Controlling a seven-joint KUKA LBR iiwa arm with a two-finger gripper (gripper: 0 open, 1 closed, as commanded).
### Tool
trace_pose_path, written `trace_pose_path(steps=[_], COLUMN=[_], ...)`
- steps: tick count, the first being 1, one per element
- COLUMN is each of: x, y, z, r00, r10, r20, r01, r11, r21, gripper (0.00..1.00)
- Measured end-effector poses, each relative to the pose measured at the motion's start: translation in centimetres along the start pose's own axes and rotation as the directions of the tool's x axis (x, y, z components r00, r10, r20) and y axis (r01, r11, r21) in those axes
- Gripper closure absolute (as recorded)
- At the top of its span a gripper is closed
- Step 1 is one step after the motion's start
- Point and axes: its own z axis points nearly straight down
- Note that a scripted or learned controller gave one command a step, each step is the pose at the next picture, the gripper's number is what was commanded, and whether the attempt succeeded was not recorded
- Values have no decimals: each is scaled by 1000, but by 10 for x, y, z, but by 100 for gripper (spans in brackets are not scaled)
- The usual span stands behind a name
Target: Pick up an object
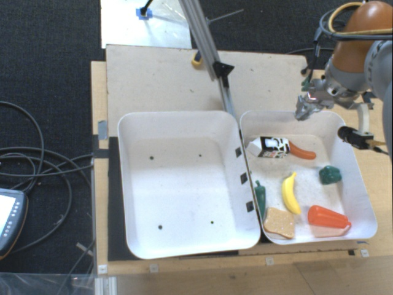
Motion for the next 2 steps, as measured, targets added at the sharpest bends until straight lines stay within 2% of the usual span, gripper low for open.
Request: trace_pose_path(steps=[1,2], x=[-3,-3], y=[-2,-1], z=[-65,-82], r00=[1000,1000], r10=[1,-1], r20=[0,-1], r01=[-1,1], r11=[1000,1000], r21=[0,4], gripper=[100,100])
